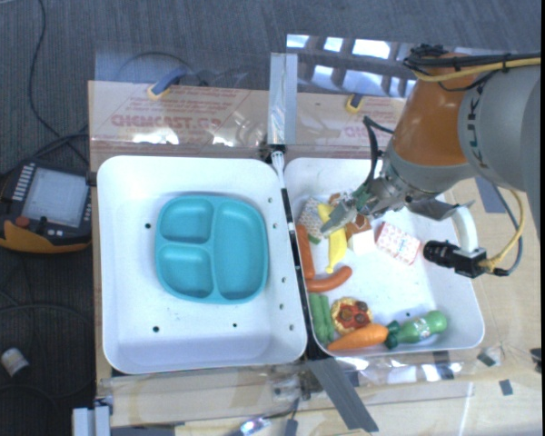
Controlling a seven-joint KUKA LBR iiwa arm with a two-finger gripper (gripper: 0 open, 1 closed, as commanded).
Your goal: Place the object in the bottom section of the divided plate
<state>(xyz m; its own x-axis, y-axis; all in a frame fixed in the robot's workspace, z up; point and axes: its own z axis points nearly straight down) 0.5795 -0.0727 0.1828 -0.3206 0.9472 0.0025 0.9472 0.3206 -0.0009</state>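
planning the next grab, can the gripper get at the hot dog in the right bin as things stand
Probably yes. The hot dog lies on top near the middle of the right bin, with nothing covering it, and the gripper hovers just above it over the same pile. The corn lies close, so the fingers might bump it.

Dark grey carpet (163, 16) surrounds the bench, with black cables (36, 25) and an orange-edged handheld pendant (41, 209) at left.
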